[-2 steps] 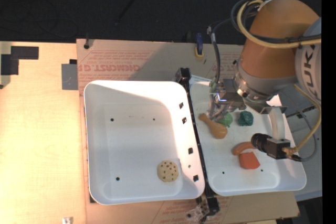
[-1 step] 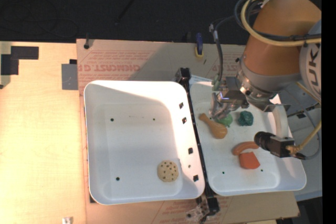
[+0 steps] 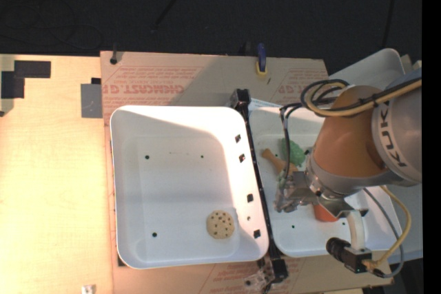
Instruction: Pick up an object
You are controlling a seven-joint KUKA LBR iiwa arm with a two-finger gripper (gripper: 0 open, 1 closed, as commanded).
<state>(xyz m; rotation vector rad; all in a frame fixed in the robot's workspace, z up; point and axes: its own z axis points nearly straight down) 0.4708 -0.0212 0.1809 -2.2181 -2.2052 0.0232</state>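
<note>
My gripper (image 3: 288,197) reaches down into the right bin (image 3: 303,244), under the orange wrist band of the grey arm. A green object (image 3: 295,151) and a brown stick-like piece (image 3: 273,160) lie just above the gripper in that bin. An orange-red object (image 3: 324,211) shows partly to the gripper's right, under the arm. A round tan cookie-like disc (image 3: 220,224) with dark dots lies near the front of the left bin (image 3: 138,148). The arm hides much of the right bin.
The two white bins sit side by side on a cardboard sheet (image 3: 172,82), joined by black clips (image 3: 242,98) along their shared edge. A pale wooden benchtop (image 3: 48,182) extends to the left. A blue and yellow clamp (image 3: 261,60) stands at the cardboard's far edge. Cables loop around the arm.
</note>
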